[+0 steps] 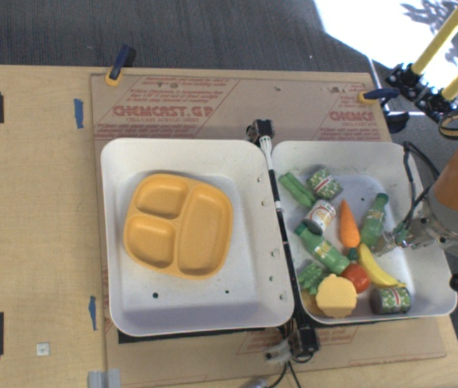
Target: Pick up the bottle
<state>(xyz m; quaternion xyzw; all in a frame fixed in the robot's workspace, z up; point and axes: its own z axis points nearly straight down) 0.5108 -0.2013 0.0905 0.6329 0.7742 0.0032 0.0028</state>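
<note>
Green bottle [374, 219] lies tilted in right bin [434, 293], just right of carrot [349, 225], above banana [376, 267]. Gripper [399, 238] just right of bottle, apart; finger state cannot tell. Yellow divided plate [179, 223] in left bin [123, 297].

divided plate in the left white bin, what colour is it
Yellow-orange all over; the plastic divided plate shows plainly in the camera view.
</note>
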